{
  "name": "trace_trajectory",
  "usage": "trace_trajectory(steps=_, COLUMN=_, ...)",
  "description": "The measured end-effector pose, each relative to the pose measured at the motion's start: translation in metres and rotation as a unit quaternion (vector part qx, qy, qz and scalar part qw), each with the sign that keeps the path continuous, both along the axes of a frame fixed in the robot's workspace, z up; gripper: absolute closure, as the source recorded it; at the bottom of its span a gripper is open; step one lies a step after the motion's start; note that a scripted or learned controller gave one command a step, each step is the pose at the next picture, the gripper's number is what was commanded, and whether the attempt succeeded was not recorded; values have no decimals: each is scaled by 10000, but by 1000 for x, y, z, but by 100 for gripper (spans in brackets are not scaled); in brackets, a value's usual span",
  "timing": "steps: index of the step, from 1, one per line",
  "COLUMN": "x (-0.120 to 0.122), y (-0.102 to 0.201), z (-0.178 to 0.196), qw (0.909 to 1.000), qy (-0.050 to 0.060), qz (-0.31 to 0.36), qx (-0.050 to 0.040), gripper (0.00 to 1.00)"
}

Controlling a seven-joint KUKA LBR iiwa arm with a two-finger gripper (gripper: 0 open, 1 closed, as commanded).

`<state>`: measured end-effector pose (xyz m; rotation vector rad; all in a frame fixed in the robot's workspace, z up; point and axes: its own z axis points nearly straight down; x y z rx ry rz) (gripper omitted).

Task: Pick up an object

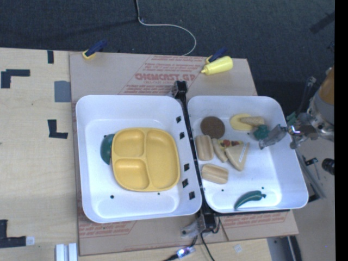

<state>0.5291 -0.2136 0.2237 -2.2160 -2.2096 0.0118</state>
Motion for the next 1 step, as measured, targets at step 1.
trace_trajectory(steps=1, x=3, y=0, z=7, qw=10000, qy=-60, qz=20, qx=-15, gripper=0)
